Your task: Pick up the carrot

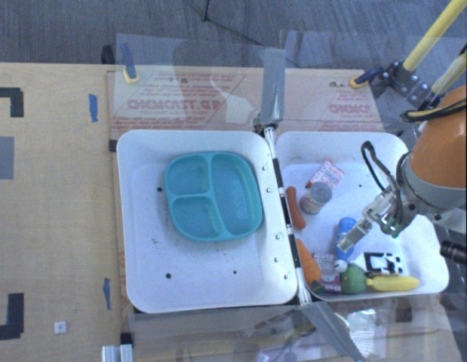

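The carrot (307, 262) is a short orange piece lying along the left wall of the right bin (422, 240), near its front corner. My gripper (371, 226) hangs over the middle of that bin, to the right of and a little behind the carrot and well apart from it. It is open, with nothing between its fingers. One finger (357, 237) reaches down-left beside a blue bottle (344, 235).
Sharing the right bin are a red sausage (295, 207), a grey can (317, 198), a red packet (326, 175), a green item (354, 278), a yellow banana (393, 283) and a black-and-white tag (384, 262). The left bin (142, 262) holds a teal divided plate (214, 195).
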Available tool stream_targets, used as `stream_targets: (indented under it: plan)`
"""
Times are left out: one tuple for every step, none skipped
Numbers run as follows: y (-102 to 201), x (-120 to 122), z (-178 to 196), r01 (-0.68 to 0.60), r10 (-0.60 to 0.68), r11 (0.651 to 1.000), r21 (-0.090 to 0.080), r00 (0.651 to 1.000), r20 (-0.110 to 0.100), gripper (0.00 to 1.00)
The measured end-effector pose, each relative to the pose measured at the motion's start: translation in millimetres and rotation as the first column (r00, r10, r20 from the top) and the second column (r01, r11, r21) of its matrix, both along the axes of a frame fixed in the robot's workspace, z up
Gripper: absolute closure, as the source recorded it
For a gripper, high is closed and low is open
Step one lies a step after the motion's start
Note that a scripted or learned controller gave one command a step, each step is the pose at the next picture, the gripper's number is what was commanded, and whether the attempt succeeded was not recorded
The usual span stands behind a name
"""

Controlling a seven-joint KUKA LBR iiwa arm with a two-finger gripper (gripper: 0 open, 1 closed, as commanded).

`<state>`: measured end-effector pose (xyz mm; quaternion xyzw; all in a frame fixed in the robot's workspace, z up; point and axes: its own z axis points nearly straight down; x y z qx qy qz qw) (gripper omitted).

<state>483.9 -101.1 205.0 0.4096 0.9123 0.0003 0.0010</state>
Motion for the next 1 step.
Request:
stream_targets:
  plan:
    - [58.0,36.5,-20.1,-0.051,0.051,0.999,0.0,0.999,0.002,0.0]
